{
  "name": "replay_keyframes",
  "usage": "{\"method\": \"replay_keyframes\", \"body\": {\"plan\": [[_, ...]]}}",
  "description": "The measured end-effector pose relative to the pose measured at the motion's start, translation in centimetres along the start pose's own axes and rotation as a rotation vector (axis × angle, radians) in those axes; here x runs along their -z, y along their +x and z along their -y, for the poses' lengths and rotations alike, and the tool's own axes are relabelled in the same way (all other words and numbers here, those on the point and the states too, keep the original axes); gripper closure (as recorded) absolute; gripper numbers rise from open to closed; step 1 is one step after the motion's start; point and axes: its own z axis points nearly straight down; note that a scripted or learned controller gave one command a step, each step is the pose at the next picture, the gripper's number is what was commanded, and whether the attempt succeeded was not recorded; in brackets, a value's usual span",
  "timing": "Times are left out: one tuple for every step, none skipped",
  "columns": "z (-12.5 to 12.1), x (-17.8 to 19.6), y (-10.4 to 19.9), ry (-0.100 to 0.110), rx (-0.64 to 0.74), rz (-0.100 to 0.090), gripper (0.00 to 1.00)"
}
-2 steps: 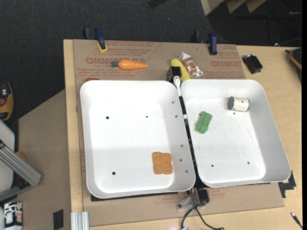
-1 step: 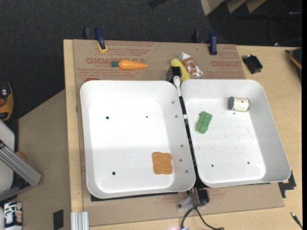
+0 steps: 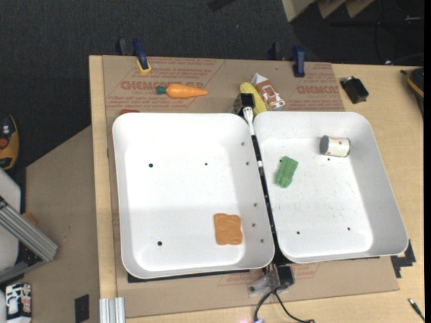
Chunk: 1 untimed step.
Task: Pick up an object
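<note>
camera view gives you two bins: an orange waffle-like piece (image 3: 228, 229) lies near the front right of the left bin (image 3: 135, 194), while a green block (image 3: 287, 171) and a small grey-and-white cylinder (image 3: 335, 146) sit apart in the right bin (image 3: 377, 200). a toy carrot (image 3: 183, 91) lies on the cardboard behind.

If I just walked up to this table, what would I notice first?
Probably the two big white bins side by side: the left bin and the right bin. An orange waffle-like square lies near the left bin's front, while a green piece and a small white-and-grey cylinder lie in the right one. Behind the bins, a toy carrot rests on the cardboard.
</note>
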Motion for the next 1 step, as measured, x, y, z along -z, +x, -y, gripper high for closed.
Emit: {"method": "replay_keyframes", "body": {"plan": [[-8.53,0.14,2.63,-0.004,0.004,0.0,1.0]]}}
